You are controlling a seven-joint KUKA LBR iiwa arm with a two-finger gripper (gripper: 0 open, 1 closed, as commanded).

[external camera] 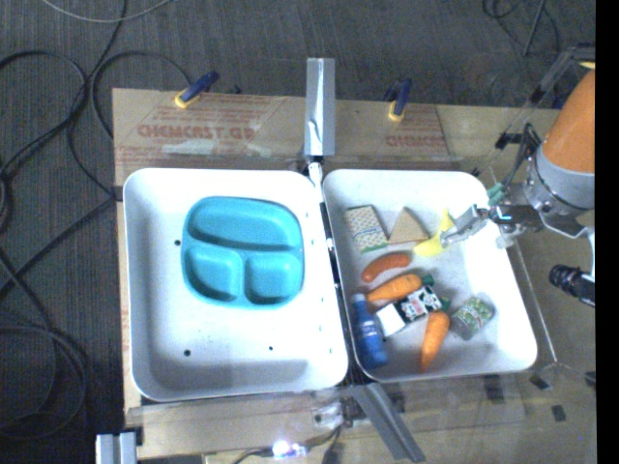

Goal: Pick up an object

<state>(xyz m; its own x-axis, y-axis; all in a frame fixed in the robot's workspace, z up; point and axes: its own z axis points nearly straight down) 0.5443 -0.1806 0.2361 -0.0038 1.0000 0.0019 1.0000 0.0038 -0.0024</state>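
the tool (476, 218) hung over the right bin's (522, 351) far right part, just beside a yellow piece (432, 244); can't tell its state or if it held anything. the piece lay w/ long axis slanting toward the bin's middle, left of & nearer than the tool.

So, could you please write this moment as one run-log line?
gripper: over right bin, upper right part | grasp: none seen | near: yellow piece | left bin: blue tray | pick: not yet done
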